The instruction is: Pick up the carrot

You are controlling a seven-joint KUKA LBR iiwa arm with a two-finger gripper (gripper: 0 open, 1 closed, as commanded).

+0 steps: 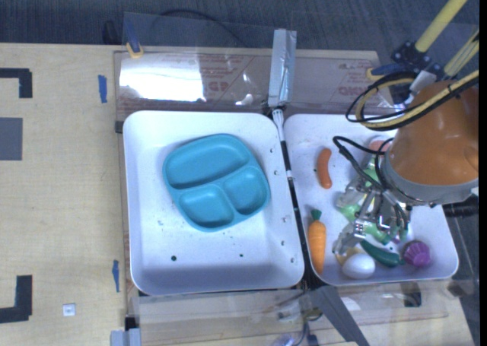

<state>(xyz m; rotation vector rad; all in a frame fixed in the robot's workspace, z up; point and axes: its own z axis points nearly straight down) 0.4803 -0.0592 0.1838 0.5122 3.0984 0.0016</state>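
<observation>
From my end the counter (53,185) carries two white bins; the left bin (144,261) holds a blue divided plate (217,181), and the right bin (445,261) holds the clutter I care about. The arm (437,143) hangs over that right bin, its gripper (369,226) low among a white egg (358,265), a dark green vegetable (380,253) and a purple piece (417,253); I cannot tell how it is set. The carrot (316,242) lies lengthwise just beside the bin's left wall, leaf end up. I judge I should shift left, line up across its narrow width, and descend clear of the wall and egg
</observation>
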